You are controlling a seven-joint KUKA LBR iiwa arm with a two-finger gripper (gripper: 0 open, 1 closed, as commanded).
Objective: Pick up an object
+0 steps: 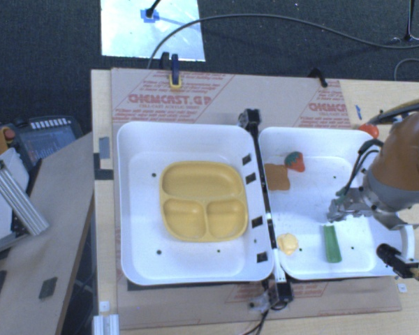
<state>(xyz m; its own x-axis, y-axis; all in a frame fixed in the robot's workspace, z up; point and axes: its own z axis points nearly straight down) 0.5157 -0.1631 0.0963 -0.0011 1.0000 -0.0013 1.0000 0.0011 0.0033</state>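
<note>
— Objects for picking: how many are lying in the right-hand shallow white bin (314, 267)?

— Four. One flat green rectangular bar (332, 243) is lying near the front, one small pale yellow lumpy piece (288, 243) is sitting close to the divider at the front left, one flat orange-brown square slab (277, 177) is resting farther back by the divider, and one small red rounded piece with a green top (294, 161) is sitting just behind and to the right of that slab.

— And the left-hand white bin (136, 208)?

— One thing is lying in it: a yellow plastic tray with three compartments (201, 201), roughly in the middle.

— Where is the arm standing?

— One grey arm with an orange band (405, 160) is reaching in from the right, and its two-finger gripper (341, 211) is hanging over the right bin, just behind the green bar's far end. Whether it is touching the bar, I cannot tell.

— Are the jaws apart or together?

— Cannot tell; the tips are too small and blurred.
</note>
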